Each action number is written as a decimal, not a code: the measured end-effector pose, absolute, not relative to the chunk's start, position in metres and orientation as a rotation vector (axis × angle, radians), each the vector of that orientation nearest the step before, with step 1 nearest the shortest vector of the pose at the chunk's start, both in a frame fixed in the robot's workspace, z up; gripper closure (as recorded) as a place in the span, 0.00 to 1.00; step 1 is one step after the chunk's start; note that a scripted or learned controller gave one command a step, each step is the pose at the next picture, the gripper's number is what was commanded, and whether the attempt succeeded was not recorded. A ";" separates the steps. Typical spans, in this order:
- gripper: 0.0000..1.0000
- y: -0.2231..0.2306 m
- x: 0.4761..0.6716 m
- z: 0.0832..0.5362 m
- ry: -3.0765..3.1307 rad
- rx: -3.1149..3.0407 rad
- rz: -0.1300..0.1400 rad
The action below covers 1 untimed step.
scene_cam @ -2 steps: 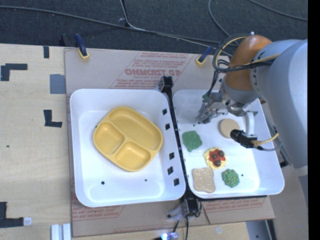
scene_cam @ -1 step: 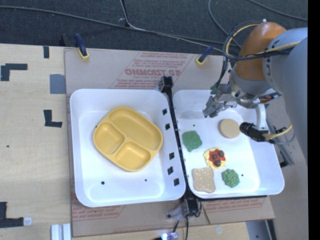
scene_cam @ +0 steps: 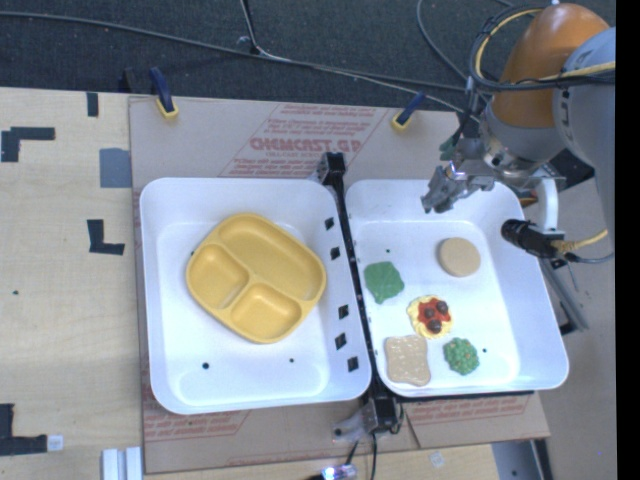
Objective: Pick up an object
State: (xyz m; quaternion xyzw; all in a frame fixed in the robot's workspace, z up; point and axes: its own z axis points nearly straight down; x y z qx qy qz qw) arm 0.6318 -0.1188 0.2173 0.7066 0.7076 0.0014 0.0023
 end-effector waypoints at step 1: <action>1.00 -0.120 0.627 0.280 2.219 2.217 0.005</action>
